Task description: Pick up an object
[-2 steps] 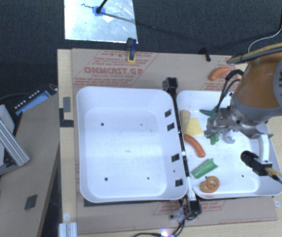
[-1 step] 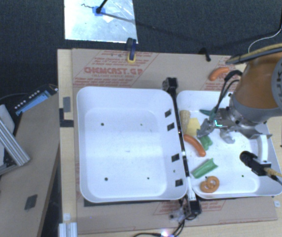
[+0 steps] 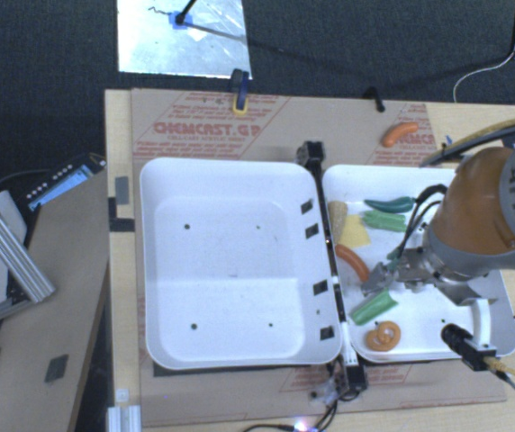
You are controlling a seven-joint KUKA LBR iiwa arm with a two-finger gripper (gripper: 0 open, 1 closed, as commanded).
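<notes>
Bins [image 3: 230, 268]: we count 2, on a cardboard-covered bench [image 3: 212, 120]. The right 1 holds 3 green pieces [image 3: 372, 309], 2 sausages [image 3: 352, 261], a pretzel [image 3: 384, 335]; gripper [image 3: 385, 275] among them.

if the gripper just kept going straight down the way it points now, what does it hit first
Most likely the green piece in the right bin. The gripper points down and to the left just above it, with the red sausage close beside. Height is hard to judge from this slanted view, so it could land on bin floor between them.
</notes>
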